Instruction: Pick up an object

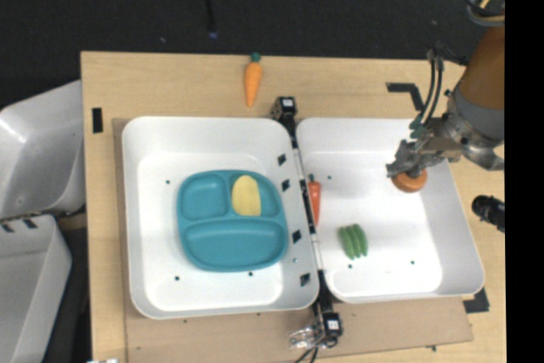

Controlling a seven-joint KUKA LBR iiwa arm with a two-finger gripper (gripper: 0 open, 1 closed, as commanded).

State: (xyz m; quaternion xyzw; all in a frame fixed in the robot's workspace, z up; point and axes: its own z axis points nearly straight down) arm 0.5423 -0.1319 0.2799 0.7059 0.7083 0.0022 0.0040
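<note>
Nearest the camera, a small tangle of clips and wire sits at the front edge of the wooden bench, in front of the blue tray and to its right. The blue tray itself lies flat in the middle of the left bin, 1 of 2 white bins side by side. It is divided into 3 compartments, and a pale yellow piece rests in the far right one.

To the right of the blue tray, across the seam and inside the right bin, a ribbed green piece lies on the floor of the bin. Closer to the blue tray and a little farther back, a thin red-orange piece lies just beside the seam between the bins.

Well to the right of the blue tray, level with its far edge, a round orange object sits on the right bin's floor. The gripper is directly over it, touching or nearly touching its top. Its tip is dark and blurred against the object, so nobody could tell whether it is wide, narrow or closed on the object. The grey arm with its orange band comes in from the right.

Beyond the blue tray, a black clip marks the far end of the seam, and past that a toy carrot lies on the bare bench, its green top pointing away
</note>
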